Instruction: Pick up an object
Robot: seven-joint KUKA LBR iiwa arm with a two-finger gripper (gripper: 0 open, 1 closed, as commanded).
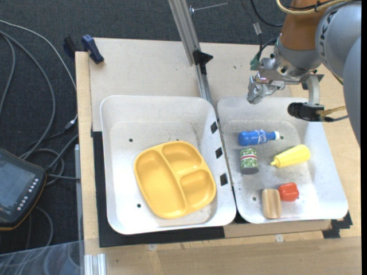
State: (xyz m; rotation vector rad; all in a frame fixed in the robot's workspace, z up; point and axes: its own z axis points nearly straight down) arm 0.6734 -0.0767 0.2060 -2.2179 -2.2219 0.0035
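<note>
My gripper [255,94] hangs above the far edge of the right bin [327,176], with nothing between its fingers. Below it in that bin lie a blue bottle [256,137], a small green can [249,160], a yellow squeeze bottle [291,156], a red block [288,192] and a tan wooden piece [270,203]. The blue bottle is the nearest object, a short way in front of the gripper.
The left bin [114,125] holds a yellow divided plate [174,178]. A metal pole [182,22] rises slantwise behind the bins. A blue clamp [93,48] sits at the bench's far left corner. Cables and a tablet [17,188] lie on the floor at left.
</note>
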